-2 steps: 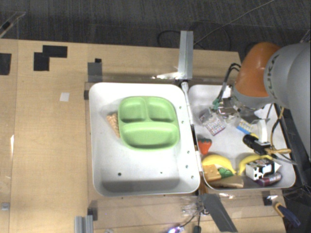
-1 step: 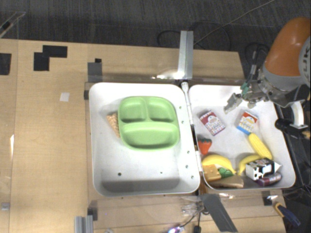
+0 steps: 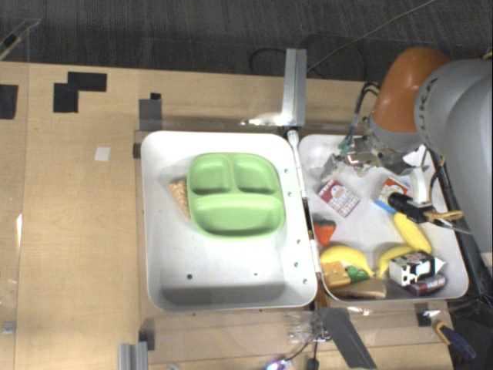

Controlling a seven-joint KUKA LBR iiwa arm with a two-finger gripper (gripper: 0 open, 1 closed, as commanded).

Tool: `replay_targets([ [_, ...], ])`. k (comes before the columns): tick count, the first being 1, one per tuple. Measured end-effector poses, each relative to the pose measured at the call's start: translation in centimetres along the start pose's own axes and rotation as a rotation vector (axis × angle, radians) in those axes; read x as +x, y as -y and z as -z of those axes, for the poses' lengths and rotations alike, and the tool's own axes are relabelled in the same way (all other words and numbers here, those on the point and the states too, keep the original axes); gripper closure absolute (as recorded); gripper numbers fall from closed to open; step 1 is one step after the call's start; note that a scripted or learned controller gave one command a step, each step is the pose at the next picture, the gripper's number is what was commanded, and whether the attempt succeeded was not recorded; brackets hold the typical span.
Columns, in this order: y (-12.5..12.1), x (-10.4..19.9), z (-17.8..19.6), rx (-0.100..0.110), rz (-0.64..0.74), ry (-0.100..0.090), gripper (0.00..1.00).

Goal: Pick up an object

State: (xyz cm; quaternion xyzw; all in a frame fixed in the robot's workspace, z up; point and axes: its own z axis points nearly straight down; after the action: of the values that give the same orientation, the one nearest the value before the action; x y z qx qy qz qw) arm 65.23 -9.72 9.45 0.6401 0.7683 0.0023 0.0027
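dark carpet floor [image 3: 154,14], wooden bench [image 3: 69,230]

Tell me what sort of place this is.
Probably a robotics lab's grasping test bench: two white bins sit side by side on a wooden benchtop, one holding a green divided plate, the other jumbled toy food like a banana, with cables trailing across the carpet.

two shallow white bins sit side by side on the wooden bench [image 3: 69,230]. in the left bin [image 3: 166,280] a green divided plastic plate [image 3: 233,193] lies toward the far side, with a tan ridged cracker [image 3: 179,197] tucked under its left edge. in the right bin [image 3: 462,272] a small red-and-white printed card [image 3: 338,198] lies left of centre, a yellow toy banana [image 3: 410,231] to its right, a black-and-white patterned block [image 3: 412,269] at the near right corner, and a yellow wedge of toy cheese [image 3: 337,266] at the near left.
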Motion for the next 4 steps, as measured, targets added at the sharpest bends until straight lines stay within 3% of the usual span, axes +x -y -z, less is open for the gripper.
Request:
replay_targets([
  [1,-1.2,-4.1,5.3,-0.002,-0.031,0.001,0.00],
  [2,4.6,-1.8,4.9,0.002,-0.362,0.000,0.00],
  [3,9.0,-2.6,0.6,-0.028,-0.389,0.000,0.00],
  [4,2.6,-0.3,0.5,-0.022,-0.418,0.005,0.00],
])
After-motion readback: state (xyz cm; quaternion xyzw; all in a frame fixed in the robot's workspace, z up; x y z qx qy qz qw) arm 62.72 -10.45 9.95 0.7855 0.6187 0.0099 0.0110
